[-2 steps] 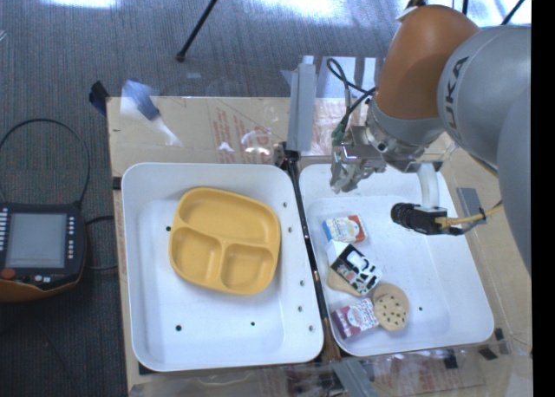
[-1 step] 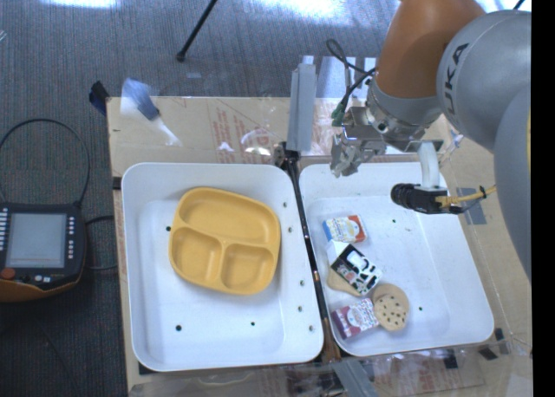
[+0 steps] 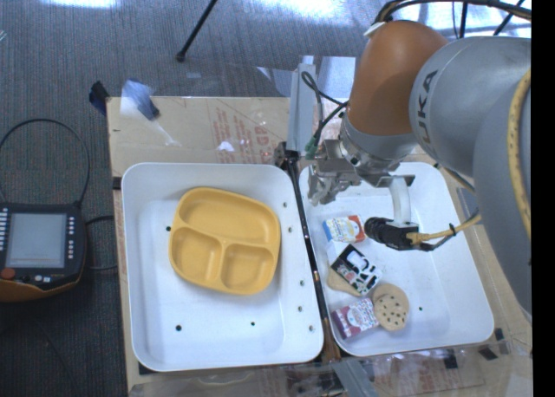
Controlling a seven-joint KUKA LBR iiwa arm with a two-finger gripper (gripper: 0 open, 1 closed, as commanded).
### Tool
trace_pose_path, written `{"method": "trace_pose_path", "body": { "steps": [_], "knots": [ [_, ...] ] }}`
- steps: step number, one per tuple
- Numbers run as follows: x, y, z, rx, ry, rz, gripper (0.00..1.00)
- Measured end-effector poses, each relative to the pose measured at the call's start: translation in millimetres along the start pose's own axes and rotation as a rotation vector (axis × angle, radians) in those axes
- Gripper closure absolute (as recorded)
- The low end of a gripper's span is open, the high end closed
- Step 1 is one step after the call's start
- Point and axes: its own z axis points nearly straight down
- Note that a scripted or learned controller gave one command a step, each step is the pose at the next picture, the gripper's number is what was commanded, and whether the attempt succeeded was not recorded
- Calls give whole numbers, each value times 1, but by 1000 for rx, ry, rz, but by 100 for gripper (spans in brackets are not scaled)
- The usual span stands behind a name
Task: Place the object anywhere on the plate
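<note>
Big grey arm (image 3: 468,100) reaching in from the right, with its orange band (image 3: 395,74) bent over the far side of the right bin (image 3: 460,300). Gripper (image 3: 328,180) pointing down, hanging above the far left corner of that bin, close to the wall between the two bins. Too hard to see whether it is spread or pressed together. Nothing seen in its grip.

Just near of the gripper, a small white and blue carton (image 3: 344,229). Right of the carton, a black part on a yellow cable (image 3: 390,233), hanging off the arm. Nearer still, a black and white packet (image 3: 355,267) lying on top of a tan wedge (image 3: 336,282). Then a round brown cookie with dots (image 3: 391,306), touching a dark red packet (image 3: 355,318) on its left. All five small things in the left half of the right bin, well apart from the plate.

In the left bin (image 3: 156,335), one yellow plate (image 3: 227,239) with three hollows, lying flat in the middle. Two white bins side by side, walls touching.

Far left on the floor, a black hand controller with a grey screen (image 3: 39,244) and a looped black cord. Beyond the bins, a brown board (image 3: 208,131) with a small blue thing (image 3: 139,99) on its far left corner.
</note>
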Motion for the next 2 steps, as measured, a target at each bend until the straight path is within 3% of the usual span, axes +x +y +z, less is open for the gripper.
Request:
{"method": "trace_pose_path", "body": {
  "steps": [1, 2],
  "knots": [
    [-70, 8, -96, -15, -2, 6, 100],
    [-90, -32, 40, 9, 2, 3, 100]
  ]
}}
